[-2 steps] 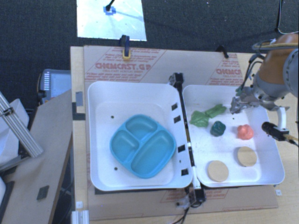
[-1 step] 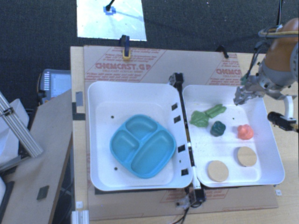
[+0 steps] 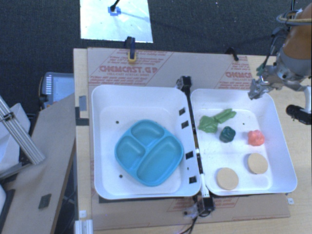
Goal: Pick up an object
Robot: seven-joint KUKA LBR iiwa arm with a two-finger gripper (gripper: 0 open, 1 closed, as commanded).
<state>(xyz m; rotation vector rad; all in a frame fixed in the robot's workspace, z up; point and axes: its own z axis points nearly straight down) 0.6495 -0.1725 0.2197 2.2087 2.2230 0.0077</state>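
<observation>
Two tan discs are lying nearest the camera, in the front of the right bin [image 3: 279, 130]: one disc [image 3: 227, 178] toward the front middle, the other [image 3: 257, 163] just beside it to the right and a little further back. Behind them a pink lump [image 3: 256, 138] is sitting near the right wall, a dark teal piece [image 3: 227, 134] is resting mid-bin, and a green leafy piece [image 3: 216, 120] is lying just behind that, its long axis slanting from front left up to back right. A blue divided plate [image 3: 148, 152] is occupying the left bin [image 3: 107, 106].

No single target is being named, so any of these would do. All of them are lying forward and to the left of the gripper [image 3: 257, 89], which is hanging over the back right corner of the right bin, at its rim. By my reading the green piece and the pink lump are the nearest candidates; the discs are well apart from it at the front.

The arm [image 3: 295, 50] is reaching in from the right edge, wrist angling down and leftward toward the bin. The tool end is showing too small and dark to say whether it is spread or closed, and nothing is visibly being carried.
</observation>
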